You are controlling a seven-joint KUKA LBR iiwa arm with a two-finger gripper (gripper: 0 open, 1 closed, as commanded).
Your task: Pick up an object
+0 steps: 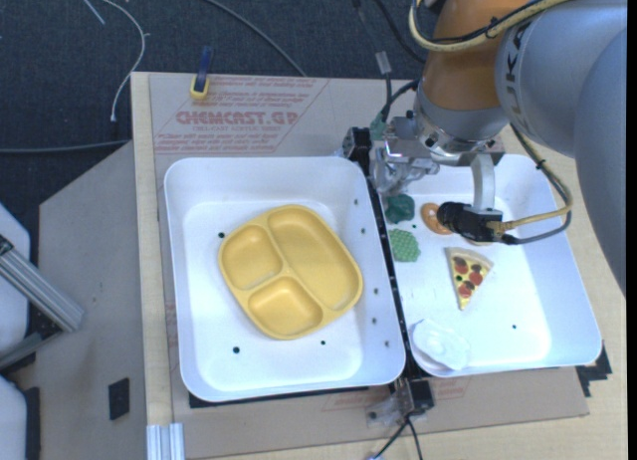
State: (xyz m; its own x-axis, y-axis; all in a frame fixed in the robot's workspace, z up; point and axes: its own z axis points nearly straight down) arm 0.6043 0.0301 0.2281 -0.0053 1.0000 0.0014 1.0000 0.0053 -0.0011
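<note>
I see two shallow white bins side by side on a brown cardboard sheet (239, 115) printed with red lettering, which covers the bench. Dark grey carpet (60, 70) lies around it, with thin pale cables (139, 40) looping across the far left. A small blue and yellow clamp (202, 78) grips the sheet's far edge.

The left bin (189, 199) holds a yellow three-compartment plastic tray (289, 271), lying flat near its centre.

The right bin (557, 319) holds the small items: a dark green object (400, 208) at the far left corner, a lighter green textured piece (405, 245) just nearer, an orange round piece (430, 216) to the right, a toy pizza slice (467, 276) near the middle, and a crumpled white item (441, 344) at the near left corner.

The gripper (395, 171) hangs over the right bin's far left corner, just above the dark green object. I cannot tell whether it is apart or together; nothing is visibly held.
</note>
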